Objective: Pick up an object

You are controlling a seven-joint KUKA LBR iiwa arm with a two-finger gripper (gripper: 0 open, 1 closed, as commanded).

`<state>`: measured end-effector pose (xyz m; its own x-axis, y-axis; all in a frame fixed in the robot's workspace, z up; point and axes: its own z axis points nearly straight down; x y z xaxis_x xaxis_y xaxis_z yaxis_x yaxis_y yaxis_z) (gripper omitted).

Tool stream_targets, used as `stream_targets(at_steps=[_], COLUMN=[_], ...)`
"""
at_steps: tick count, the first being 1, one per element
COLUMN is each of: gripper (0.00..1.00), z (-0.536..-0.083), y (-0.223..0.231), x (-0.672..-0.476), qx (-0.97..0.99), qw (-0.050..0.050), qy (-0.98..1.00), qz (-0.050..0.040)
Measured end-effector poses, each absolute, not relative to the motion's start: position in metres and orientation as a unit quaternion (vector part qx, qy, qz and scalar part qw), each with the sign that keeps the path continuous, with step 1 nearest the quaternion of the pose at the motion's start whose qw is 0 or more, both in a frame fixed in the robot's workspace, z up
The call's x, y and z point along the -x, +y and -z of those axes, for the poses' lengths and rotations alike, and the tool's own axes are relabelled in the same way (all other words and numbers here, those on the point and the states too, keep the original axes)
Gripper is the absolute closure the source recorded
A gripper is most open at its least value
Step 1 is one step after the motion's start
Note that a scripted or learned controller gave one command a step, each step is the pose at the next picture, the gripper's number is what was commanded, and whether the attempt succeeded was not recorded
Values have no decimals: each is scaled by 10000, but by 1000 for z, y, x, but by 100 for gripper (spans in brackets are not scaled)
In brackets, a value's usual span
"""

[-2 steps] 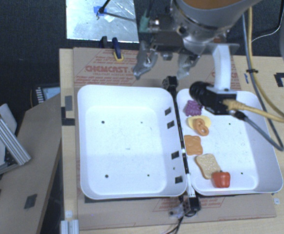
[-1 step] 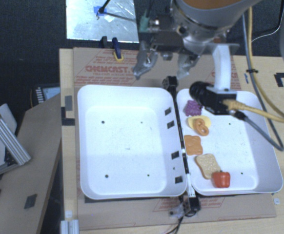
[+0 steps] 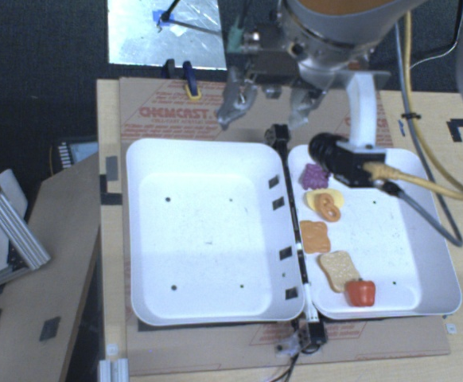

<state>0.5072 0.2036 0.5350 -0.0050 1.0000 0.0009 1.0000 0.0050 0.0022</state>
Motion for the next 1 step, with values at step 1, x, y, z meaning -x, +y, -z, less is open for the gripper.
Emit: stream_targets(at_steps=[1], gripper=[0], z=[-535], y=[204], x=[-507], qx=[-7053], qw=[5], qy=[7089], qz=[-11])
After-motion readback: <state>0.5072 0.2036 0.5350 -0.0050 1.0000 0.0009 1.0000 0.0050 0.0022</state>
